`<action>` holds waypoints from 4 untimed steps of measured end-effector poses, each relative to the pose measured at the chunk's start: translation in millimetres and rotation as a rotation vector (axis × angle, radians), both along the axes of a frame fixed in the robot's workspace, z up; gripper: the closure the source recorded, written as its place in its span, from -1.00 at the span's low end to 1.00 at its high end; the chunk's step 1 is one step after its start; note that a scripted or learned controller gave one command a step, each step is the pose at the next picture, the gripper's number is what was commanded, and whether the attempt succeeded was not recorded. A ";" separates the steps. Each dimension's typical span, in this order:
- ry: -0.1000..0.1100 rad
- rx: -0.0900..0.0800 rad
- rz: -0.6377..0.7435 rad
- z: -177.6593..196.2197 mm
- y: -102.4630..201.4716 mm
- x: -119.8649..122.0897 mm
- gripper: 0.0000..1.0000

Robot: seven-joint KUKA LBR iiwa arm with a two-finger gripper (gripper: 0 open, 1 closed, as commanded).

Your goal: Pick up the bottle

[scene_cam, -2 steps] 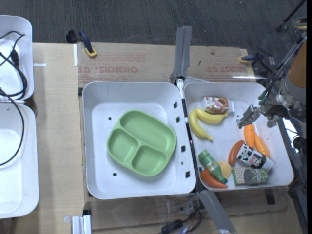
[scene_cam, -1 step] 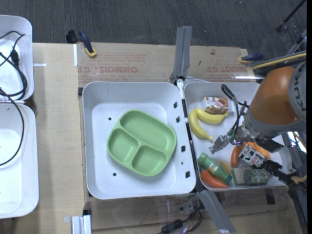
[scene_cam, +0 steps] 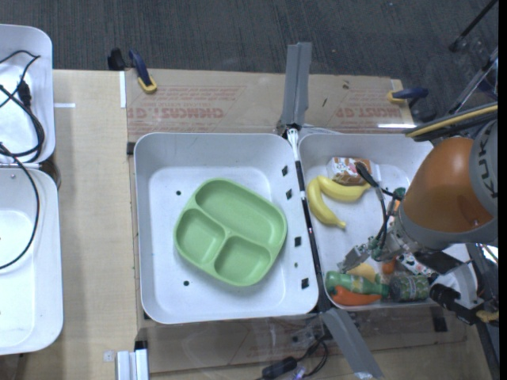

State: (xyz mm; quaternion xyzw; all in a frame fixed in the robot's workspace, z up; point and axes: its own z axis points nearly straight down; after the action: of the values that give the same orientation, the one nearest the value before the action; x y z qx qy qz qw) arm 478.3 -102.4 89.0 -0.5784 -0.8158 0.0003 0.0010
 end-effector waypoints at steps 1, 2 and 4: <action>0.001 -0.001 0.037 24.6 -32.0 90.3 -1.00; 0.003 0.002 0.356 -1.0 -18.5 31.7 -1.00; 0.004 0.002 0.561 98.4 44.1 41.1 -1.00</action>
State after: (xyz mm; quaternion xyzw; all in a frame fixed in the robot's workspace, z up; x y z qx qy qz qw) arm 519.4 -58.2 187.4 -0.3300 -0.9440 0.0010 0.0032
